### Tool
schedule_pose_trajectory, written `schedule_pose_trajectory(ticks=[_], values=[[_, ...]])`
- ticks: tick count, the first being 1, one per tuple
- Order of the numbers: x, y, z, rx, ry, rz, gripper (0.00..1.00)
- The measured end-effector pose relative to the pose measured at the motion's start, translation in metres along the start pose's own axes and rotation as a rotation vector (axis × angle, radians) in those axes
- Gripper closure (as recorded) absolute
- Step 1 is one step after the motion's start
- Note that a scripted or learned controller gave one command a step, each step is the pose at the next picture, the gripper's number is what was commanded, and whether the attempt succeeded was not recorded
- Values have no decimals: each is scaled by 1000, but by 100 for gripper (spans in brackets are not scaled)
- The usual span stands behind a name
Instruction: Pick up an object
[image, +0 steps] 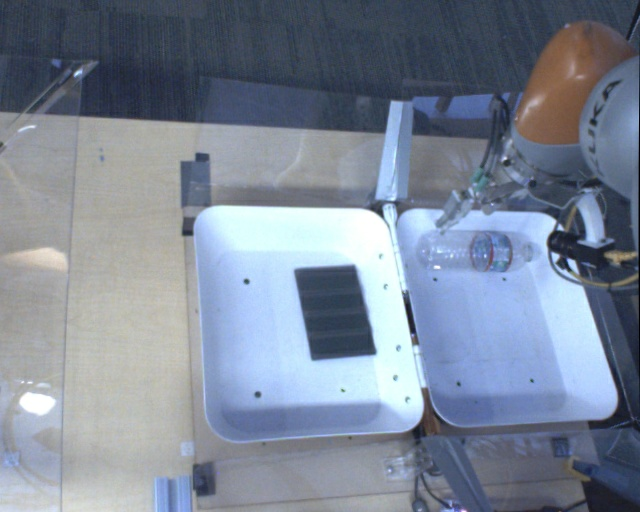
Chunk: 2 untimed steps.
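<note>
A: Where is the bottle (474, 251)?

B: It lies on its side in the right bin (520, 385), near that bin's upper edge, in the upper right of the frame. It is clear plastic with a bluish label around the middle, and its length runs left to right.

A: And the arm (575, 95)?

B: It comes in from the upper right corner, with the orange band showing above the grey wrist. The gripper (462, 206) sits just above the bottle's left half, over the top rim of the right bin.

A: Is the gripper spread or pinching?

B: I cannot tell; the tip is small and blurred against the rim. Nothing shows between its fingers, and the bottle rests on the bin floor.

A: What else is there?

B: A dark ribbed pad (335, 311) lies flat near the middle of the left bin (235, 400), slightly tilted. Both bins sit side by side on the pale wooden bench (110, 300), touching along the centre. Cables (585, 255) hang beside the arm at the right edge.
</note>
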<state>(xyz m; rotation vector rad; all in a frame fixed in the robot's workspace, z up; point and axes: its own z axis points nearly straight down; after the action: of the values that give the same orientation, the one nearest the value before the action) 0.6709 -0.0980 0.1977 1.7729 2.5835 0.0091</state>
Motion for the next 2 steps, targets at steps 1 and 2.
schedule_pose_trajectory(ticks=[1, 2], values=[[-35, -12, 69, -6, -3, 138, 0], [-73, -58, 110, 2, -1, 81, 0]])
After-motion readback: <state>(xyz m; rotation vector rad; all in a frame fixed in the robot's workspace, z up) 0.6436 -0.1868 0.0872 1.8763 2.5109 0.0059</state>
